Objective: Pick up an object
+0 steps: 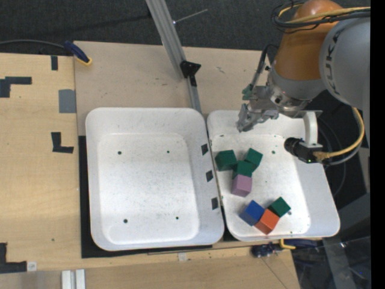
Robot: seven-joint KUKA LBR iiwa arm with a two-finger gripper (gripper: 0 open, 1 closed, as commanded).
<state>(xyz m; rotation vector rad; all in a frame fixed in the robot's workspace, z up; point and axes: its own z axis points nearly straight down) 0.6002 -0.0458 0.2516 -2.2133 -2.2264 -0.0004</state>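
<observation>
Blocks in right bin; fingers above rim, state unclear; arm lettering "KU…".

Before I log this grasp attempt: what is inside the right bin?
The right bin holds three green cubes, a purple cube, a blue cube and an orange cube. The gripper covers part of the far rim.

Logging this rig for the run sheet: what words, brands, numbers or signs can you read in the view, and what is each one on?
"KU": dark raised letters on the grey arm, at the right edge; the rest of the word is cut off.
The blocks in the right bin bear no text I can see.
The dark marks on the bench are tape pieces, not letters.
</observation>
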